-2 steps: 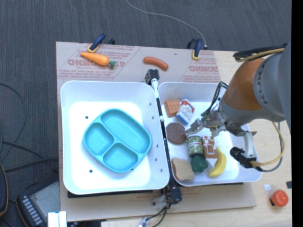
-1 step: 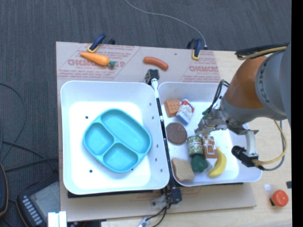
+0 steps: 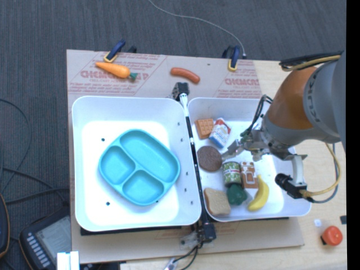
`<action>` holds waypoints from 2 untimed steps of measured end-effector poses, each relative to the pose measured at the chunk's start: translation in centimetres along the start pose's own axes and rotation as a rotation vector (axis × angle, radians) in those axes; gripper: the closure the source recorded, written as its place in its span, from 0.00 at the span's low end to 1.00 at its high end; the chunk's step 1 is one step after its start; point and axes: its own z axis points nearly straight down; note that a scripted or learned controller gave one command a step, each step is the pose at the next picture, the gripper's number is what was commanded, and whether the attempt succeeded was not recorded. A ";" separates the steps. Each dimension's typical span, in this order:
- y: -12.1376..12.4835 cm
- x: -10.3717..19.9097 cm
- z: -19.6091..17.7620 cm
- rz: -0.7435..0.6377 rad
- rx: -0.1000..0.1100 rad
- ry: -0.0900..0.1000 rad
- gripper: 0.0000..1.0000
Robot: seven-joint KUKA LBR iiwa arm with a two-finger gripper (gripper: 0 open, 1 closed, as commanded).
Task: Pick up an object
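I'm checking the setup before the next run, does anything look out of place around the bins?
Yes. A toy carrot and a sausage lie on the cardboard behind the bins, outside both, while the other food items sit in the right bin. The left bin holds a blue divided plate.

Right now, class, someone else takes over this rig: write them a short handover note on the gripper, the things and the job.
Gripper: low in the right bin, above the can; nothing seen held.
Right bin: cracker, carton, brown disc, can, bread, green pepper, banana.
Left bin: blue divided plate.
On the board behind: carrot, sausage.
Done: nothing lifted. Left: grasp one object and raise it.
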 end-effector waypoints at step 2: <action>-5.3 2.7 1.0 0.001 -0.045 -0.020 1.00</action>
